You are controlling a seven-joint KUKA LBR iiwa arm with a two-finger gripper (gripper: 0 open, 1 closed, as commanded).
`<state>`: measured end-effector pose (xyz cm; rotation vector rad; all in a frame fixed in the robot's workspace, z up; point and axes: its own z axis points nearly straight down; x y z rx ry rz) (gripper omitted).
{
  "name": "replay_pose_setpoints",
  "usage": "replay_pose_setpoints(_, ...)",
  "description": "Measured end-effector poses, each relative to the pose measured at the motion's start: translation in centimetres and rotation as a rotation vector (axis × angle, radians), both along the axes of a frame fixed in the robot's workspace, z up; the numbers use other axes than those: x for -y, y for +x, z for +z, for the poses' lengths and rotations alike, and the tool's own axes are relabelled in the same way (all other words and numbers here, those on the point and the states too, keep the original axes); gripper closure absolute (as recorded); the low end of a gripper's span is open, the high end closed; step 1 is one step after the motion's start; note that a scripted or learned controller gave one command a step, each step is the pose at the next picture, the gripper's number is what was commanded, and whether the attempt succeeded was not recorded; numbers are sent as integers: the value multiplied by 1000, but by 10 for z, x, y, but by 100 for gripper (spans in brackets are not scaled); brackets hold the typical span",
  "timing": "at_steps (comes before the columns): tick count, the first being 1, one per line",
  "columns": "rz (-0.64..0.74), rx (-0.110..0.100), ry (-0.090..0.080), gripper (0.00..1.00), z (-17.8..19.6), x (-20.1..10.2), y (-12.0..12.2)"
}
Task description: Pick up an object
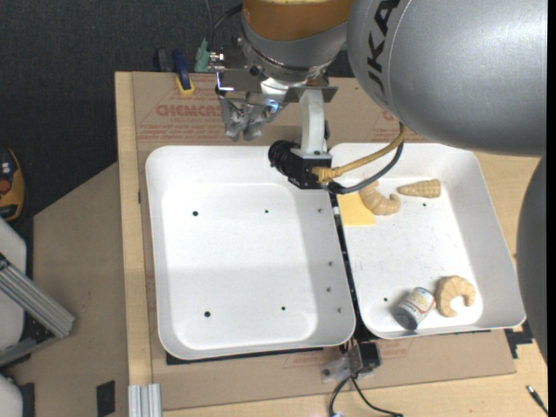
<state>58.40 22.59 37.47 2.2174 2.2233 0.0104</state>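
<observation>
Up at the far rim of the left bin (pixel 174 259) hangs the gripper (pixel 245 127). I cannot tell how it is set or if it has anything. That bin has lots of room. The right bin (pixel 486 233) has five things: a yellow square (pixel 358 211), a curled shell (pixel 380 201), a cone (pixel 420 188), a can (pixel 414 307) and a croissant (pixel 455 294). The big grey arm (pixel 452 50) reaches in from the right.

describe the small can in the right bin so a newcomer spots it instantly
Start at the right bin and go to its near edge. The small can lies there on its side beside a croissant: it is the one shiny metal cylinder among tan pastry shapes.
</observation>
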Motion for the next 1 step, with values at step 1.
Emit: replay_pose_setpoints(1, 1, -17, -6, 100, -46, 1, -91)
